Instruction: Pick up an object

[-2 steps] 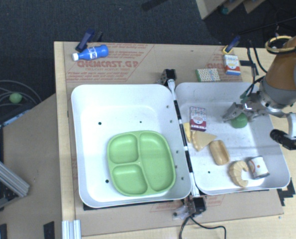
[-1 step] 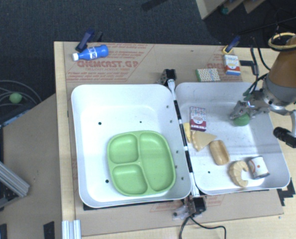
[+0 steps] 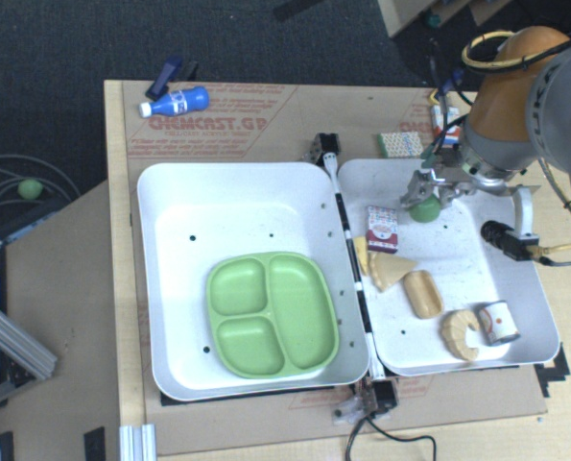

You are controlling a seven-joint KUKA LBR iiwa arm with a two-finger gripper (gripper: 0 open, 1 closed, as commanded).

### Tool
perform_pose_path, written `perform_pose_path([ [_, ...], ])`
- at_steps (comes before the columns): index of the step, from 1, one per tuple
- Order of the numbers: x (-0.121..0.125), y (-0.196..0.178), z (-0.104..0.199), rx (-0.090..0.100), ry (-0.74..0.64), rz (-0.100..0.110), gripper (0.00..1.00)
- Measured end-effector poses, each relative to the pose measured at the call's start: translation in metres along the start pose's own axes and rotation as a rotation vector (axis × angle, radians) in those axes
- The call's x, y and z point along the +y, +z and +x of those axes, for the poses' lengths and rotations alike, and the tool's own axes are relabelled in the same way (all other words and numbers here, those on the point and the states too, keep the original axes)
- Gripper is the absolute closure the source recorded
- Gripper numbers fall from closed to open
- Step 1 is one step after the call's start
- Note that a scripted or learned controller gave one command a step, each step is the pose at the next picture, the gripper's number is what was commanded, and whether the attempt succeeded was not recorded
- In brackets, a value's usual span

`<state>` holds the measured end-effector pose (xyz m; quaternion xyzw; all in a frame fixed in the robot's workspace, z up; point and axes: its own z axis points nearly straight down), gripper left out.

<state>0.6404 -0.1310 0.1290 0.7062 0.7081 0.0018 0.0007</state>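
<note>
We are hovering our end effector [image 3: 427,192] over the green ball [image 3: 424,209] in the right bin [image 3: 535,296], seemingly lining up a grasp; we cannot tell its state.

- In the right bin [image 3: 532,307], your open floor lies toward 3 o'clock and along the 12 o'clock wall.
- The red-and-white carton [image 3: 383,230], cheese wedge [image 3: 385,273], bread roll [image 3: 422,293] and croissant [image 3: 460,335] crowd the 9 to 6 o'clock side, close together.
- The gripper [image 3: 425,192] and a green ball [image 3: 424,208] touching it block the 11 o'clock corner.
- In the left bin [image 3: 170,219], the green divided plate [image 3: 270,312] fills the 5 o'clock half; the floor from 9 to 1 o'clock is free to pass.
</note>
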Motion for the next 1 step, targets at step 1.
perform_pose_path([
  [1, -0.0302, -0.0566, 0.0736, 0.001, 0.0, 0.003, 1.0],
])
